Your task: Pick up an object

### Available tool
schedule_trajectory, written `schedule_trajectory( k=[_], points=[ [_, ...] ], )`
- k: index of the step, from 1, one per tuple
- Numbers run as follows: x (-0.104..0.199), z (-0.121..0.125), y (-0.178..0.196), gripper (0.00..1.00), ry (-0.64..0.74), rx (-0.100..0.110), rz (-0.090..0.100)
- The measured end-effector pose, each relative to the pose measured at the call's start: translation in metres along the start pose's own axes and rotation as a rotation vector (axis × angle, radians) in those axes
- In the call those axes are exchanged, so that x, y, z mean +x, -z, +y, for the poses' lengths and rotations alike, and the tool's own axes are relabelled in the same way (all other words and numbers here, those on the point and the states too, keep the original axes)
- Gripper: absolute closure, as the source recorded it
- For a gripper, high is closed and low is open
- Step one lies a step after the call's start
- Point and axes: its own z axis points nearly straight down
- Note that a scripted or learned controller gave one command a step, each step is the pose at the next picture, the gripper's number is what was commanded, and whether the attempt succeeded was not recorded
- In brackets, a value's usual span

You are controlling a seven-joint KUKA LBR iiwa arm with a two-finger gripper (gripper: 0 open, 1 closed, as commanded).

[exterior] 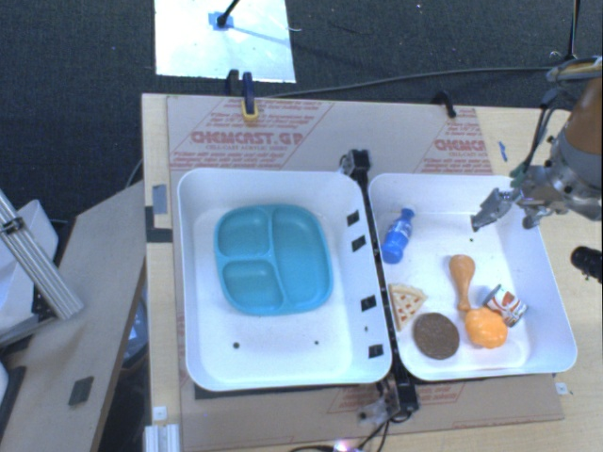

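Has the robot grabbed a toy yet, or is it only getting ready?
Nothing is picked up yet. The robot's hand hangs over the back of the right white bin with nothing between its fingers. The small blue plastic bottle, orange toy drumstick, pizza slice and round brown patty all lie in that bin. It has yet to come down on one, grip it and lift.

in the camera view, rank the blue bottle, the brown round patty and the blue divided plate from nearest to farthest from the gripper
Measured from the gripper, at the right bin's far right edge:
1. Blue bottle, far left part of the right bin.
2. Brown round patty, near edge of the right bin.
3. Blue divided plate, in the left bin.
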Motion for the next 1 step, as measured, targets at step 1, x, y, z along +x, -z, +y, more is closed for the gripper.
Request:
schedule_trajectory(
  k=[1],
  points=[
    [0.0004,0.0023,0.0073,0.0,0.003,-0.012,-0.002]
  ],
)
